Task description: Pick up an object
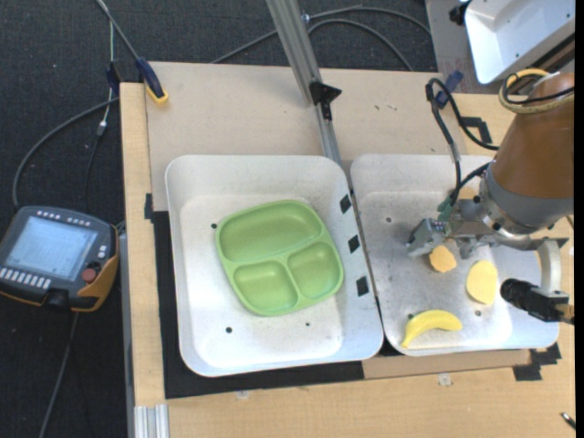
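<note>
In the right bin (392,190) lie three pieces of toy food. A small orange round piece (443,260) sits mid-bin, a pale yellow oval piece (482,283) is to its right, and a yellow banana (432,324) rests near the front wall. My gripper (441,237) hangs low over the right bin, directly behind and just above the orange piece. I cannot tell whether it touches that piece. The arm's grey wrist and orange band (538,153) cover the bin's far right side.
The left bin (192,190) holds a green divided plate (278,256). A slanted metal pole (306,62) comes down to the gap between the bins. A black cable (447,135) curves down toward the gripper. A teach pendant (55,258) lies on the floor at left.
</note>
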`<state>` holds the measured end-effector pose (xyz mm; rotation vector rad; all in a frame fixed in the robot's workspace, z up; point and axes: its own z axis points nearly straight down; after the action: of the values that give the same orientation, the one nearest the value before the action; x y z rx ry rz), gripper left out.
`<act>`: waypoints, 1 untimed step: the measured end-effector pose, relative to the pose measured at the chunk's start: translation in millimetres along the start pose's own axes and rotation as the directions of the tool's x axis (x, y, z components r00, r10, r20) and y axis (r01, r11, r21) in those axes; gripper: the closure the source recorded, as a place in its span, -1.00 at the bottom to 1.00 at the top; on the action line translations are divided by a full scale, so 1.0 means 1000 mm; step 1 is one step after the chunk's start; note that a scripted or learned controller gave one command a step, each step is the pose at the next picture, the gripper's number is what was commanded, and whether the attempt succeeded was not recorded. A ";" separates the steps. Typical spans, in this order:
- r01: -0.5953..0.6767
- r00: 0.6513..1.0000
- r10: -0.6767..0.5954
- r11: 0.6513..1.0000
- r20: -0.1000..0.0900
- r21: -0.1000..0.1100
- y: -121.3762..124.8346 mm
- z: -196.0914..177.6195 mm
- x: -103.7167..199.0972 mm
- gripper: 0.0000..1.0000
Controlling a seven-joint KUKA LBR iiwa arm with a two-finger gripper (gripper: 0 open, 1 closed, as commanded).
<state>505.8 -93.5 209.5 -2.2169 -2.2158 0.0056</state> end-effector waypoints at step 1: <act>0.000 1.000 0.000 1.000 0.000 -0.001 0.008 0.047 -0.001 -1.00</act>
<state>513.4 -94.1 162.5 -2.2172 -2.2163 0.0051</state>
